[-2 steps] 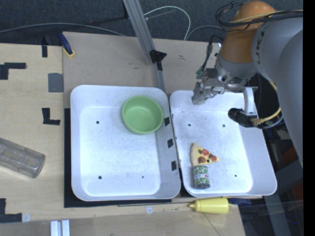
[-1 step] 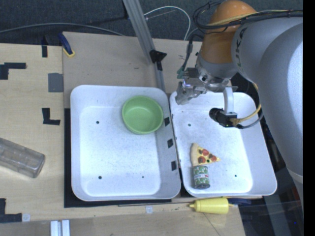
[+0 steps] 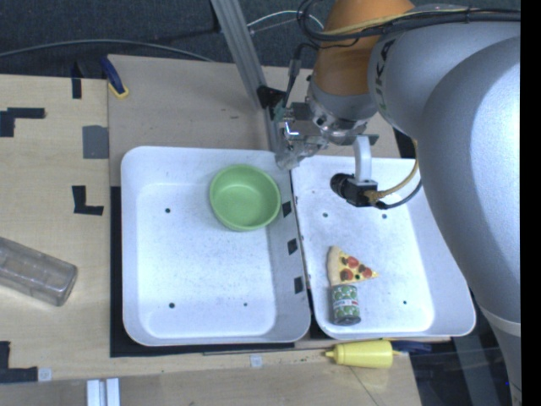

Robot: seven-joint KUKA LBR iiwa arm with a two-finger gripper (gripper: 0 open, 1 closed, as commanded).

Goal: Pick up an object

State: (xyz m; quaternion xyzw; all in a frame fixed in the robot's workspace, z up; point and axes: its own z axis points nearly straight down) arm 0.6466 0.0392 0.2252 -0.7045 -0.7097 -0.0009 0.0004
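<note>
Wood tabletop w/ black tape marks carries two white bins side by side. Left bin: green bowl near its back-right corner, rest of floor open. Right bin: pizza slice toy touching a small can by the front-left edge. Gripper sits over the back rim btwn bins — can't tell its state. Yellow bottle lies outside the front rim; clear cup far left.

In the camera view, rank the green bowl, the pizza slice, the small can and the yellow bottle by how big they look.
Largest to smallest:
1. green bowl, clearly the largest
2. yellow bottle, lying just outside the right bin's near edge
3. pizza slice and small can: too alike to rank
</note>
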